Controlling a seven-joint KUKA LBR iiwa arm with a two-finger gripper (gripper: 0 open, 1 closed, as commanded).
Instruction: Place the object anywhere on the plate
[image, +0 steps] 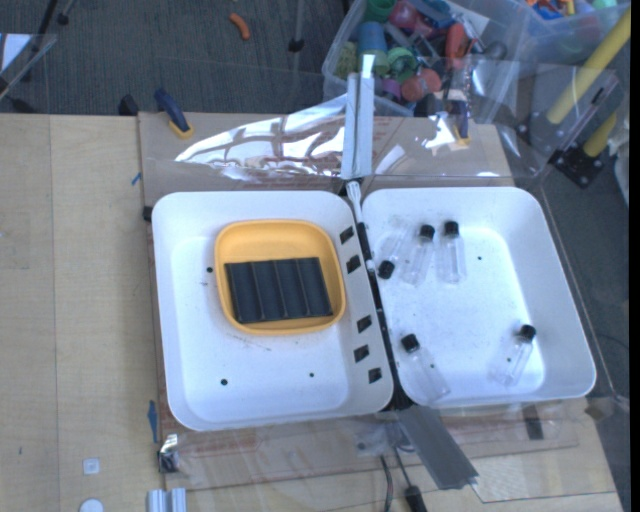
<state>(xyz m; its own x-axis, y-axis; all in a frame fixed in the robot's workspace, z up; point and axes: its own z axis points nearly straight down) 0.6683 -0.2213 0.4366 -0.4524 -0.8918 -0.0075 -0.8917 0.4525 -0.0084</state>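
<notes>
Already the black ridged block (278, 290) lies flat on the middle of the yellow plate (232, 245), so the putting-down step looks done. If a bottle is meant instead, nothing has begun yet. The small clear bottles (450, 252) with black caps lie to the right of the plate, well apart from it, in the other white bin (560, 300). The next move would then be to grab one bottle, and it may roll. How the claw stands, I cannot tell.

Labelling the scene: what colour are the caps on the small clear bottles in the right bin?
Black, on the small clear plastic bottles, clearest in the camera view.
</notes>
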